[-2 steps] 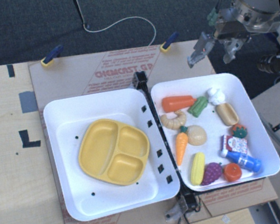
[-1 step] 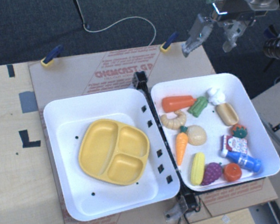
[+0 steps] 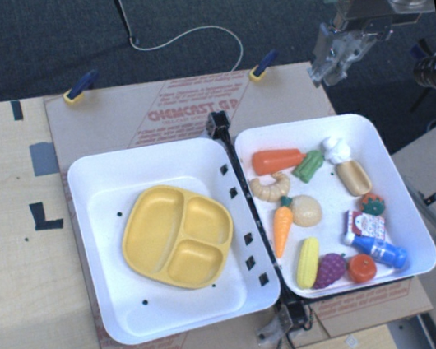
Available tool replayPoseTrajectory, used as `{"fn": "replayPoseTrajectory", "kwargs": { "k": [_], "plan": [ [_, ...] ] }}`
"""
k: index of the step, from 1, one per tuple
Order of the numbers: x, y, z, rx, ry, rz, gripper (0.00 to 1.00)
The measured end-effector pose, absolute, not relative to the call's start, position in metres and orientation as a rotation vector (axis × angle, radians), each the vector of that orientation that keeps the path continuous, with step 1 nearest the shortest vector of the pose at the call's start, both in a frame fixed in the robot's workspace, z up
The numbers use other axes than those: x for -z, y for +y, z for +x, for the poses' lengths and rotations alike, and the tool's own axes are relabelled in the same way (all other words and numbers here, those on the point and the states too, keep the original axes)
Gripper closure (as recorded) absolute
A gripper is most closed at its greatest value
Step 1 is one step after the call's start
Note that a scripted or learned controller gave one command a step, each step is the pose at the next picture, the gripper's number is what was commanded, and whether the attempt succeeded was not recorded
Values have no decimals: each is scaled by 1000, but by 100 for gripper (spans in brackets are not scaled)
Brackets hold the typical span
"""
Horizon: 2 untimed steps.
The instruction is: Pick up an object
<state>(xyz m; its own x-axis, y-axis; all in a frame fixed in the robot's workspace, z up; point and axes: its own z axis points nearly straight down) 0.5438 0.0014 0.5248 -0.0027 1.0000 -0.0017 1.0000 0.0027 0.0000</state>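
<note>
The things to pick from all lie in the right bin (image 3: 381,151), in the lower right of the frame. Along its upper part sit an orange carrot piece (image 3: 277,159), a green piece (image 3: 309,166), a small white item (image 3: 334,148) and a tan bread-like piece (image 3: 354,178). Below them lie a curled pale croissant shape (image 3: 271,189), a small carrot (image 3: 281,228) and a cream egg-like piece (image 3: 305,211). Near the lower edge are a yellow corn cob (image 3: 306,262), purple grapes (image 3: 329,269), an orange ball (image 3: 362,269), a blue bottle (image 3: 381,253), a red and white carton (image 3: 364,227) and a small tomato-like piece (image 3: 371,204).

The risk from here, as I judge it, is crowding. Most pieces touch or nearly touch a neighbour, so descending jaws could land on two at once, push one aside, or close on a rounded toy that slips out. Pieces near the bin wall leave little room on that side.

The gripper (image 3: 334,57) hangs in the upper right of the frame, above the dark floor beyond the surface's far edge, well apart from the bin and up and to the right of its contents. Nothing sits between the jaws; whether they stand wide or narrow I cannot tell from this angle.

The left bin (image 3: 99,232) holds a yellow divided plate (image 3: 179,235). Both bins rest on a cardboard sheet (image 3: 182,113) held by two clamps at its far edge.
</note>
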Motion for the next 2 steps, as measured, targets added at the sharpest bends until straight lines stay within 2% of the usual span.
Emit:
{"fn": "replayPoseTrajectory", "kwargs": {
  "k": [1,2],
  "plan": [
    [-364,91,480,27,2243,2220,100],
    [-393,149,483,-1,2231,2213,100]
  ]
}}
